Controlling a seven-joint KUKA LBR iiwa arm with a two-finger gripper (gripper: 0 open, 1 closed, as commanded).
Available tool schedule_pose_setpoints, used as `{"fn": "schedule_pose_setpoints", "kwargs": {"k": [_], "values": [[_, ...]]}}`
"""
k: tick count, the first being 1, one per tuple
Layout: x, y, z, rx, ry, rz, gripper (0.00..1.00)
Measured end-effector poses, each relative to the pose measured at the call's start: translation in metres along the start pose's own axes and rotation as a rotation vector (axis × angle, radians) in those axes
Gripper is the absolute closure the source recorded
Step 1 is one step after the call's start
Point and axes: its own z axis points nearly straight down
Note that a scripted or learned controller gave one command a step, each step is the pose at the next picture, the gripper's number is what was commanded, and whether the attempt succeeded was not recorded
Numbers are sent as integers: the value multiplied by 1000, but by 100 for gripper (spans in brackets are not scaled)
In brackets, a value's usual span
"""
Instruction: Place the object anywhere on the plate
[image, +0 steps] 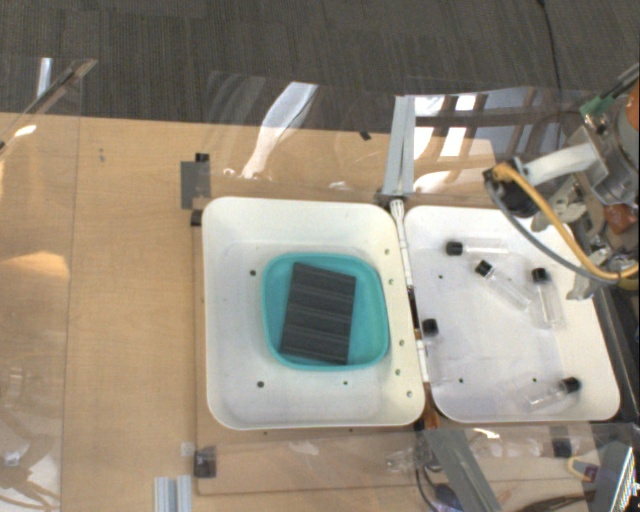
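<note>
Camera view: dark ribbed block (319, 313) lies flat on the teal plate (274, 300), inside the left bin (230, 330). Placement looks complete. Arm (590, 190) sits well right of the plate; claw state cannot be told. Next move calls only for staying clear.

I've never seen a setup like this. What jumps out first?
A teal plate in the left white bin catches the eye, with a dark ribbed block lying flat on it. The right white bin holds small clear vials with black caps, and the arm's cables hang over its far right corner.
</note>
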Motion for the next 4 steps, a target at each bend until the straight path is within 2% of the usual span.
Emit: {"fn": "schedule_pose_setpoints", "kwargs": {"k": [1, 2, 3, 4], "values": [[0, 0, 0, 0, -1, 1, 0], [15, -73, 0, 1, 2, 1, 0], [15, -73, 0, 1, 0, 1, 0], [-3, 13, 1, -1, -6, -5, 0]]}}
